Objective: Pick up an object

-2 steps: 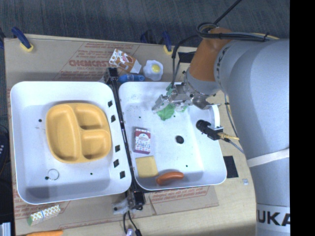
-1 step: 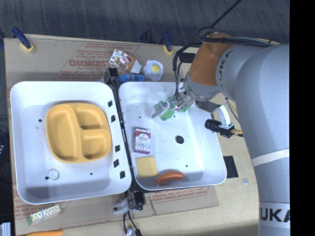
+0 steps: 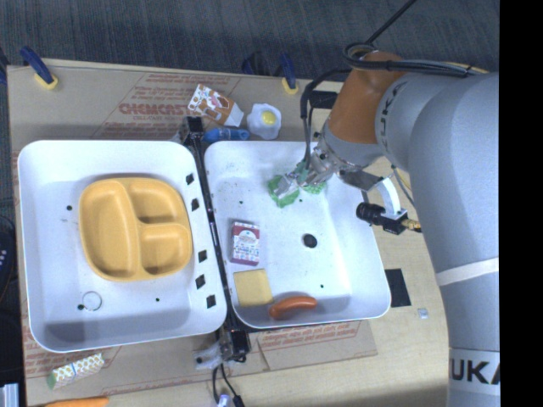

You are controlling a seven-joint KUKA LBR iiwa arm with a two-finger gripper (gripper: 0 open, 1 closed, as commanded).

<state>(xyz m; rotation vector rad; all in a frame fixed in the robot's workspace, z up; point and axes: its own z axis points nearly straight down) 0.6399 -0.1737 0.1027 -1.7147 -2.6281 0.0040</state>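
Right bin (image 3: 356,253), front to back: sausage (image 3: 293,305) against the front wall; yellow sponge (image 3: 253,287); red packet (image 3: 245,242); green wrapper (image 3: 286,188) near the back, long axis slanting up-right. Gripper (image 3: 310,175) sits low over the wrapper's right end, seemingly to grasp it; its grip cannot be made out. Left bin (image 3: 34,227): yellow tray (image 3: 136,225).
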